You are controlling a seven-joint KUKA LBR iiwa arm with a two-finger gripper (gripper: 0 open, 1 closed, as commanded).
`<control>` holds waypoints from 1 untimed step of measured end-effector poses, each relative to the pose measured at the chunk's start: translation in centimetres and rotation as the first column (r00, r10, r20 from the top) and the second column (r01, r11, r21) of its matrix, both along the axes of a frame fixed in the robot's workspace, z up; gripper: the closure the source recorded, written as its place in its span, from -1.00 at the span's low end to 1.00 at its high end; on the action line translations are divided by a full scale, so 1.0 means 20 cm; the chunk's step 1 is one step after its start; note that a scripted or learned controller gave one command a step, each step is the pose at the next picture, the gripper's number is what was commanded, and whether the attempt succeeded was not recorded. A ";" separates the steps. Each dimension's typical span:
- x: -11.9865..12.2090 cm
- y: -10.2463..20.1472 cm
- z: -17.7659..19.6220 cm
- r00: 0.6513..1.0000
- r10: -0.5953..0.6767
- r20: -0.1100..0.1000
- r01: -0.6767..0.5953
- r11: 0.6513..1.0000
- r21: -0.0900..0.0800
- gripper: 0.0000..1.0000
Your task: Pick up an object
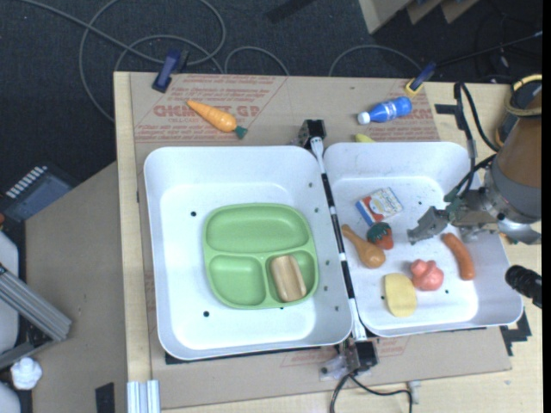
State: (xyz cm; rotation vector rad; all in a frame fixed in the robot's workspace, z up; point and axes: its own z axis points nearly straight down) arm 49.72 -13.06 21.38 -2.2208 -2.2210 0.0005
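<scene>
The right white bin (448, 157) holds several small items. A white, red and blue carton (380, 205) lies near its middle, with a dark green and red piece (379, 233) just below it. An orange-brown gourd (365, 246) lies by the bin's left wall. Nearer the front are a yellow block (399, 294), a pink-red fruit (426, 274) and an orange-red sausage (458, 255). My gripper (428, 224) hangs over the bin's right half, between the carton and the sausage. Nothing is visibly held in it.
The left bin (172, 188) bears a green divided plate (250, 231) with a bread roll (288, 278) in its lower right compartment. On the cardboard behind the bins lie a carrot (215, 115), a blue bottle (386, 110) and a blue clip (169, 70).
</scene>
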 end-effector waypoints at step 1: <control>0.28 0.19 -0.36 1.000 0.001 0.000 -0.001 1.000 0.000 -1.00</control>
